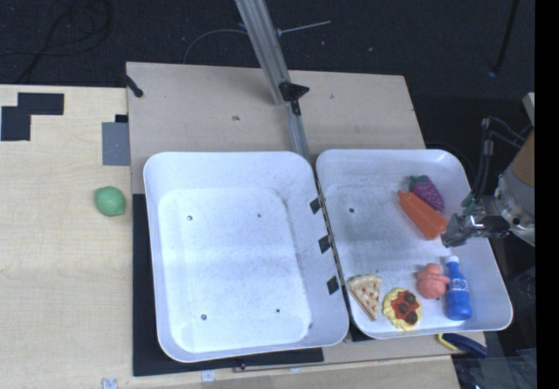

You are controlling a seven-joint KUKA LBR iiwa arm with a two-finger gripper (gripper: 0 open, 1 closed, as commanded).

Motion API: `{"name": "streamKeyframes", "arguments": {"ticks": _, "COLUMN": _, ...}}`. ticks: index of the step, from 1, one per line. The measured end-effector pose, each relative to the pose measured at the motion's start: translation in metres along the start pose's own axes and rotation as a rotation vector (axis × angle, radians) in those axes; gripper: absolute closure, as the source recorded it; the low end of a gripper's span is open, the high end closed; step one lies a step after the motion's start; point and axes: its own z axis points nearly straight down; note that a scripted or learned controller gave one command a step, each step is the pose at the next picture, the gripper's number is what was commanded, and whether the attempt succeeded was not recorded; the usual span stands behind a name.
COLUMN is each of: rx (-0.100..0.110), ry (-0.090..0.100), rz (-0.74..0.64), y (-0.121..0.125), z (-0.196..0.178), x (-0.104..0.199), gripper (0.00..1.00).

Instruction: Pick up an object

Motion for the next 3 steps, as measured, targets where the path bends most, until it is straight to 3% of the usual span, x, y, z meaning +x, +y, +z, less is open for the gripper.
{"name": "streamKeyframes", "arguments": {"ticks": 1, "rx": 0.000, "ry": 0.000, "rz": -0.001, "y": -0.008, "z": -0.047, "x": 0.003, "gripper": 1.00}}
{"name": "streamKeyframes", "arguments": {"ticks": 3, "rx": 0.005, "ry": 0.001, "rz": -0.003, "y": 0.031, "z": -0.043, "x": 0.098, "gripper": 1.00}}
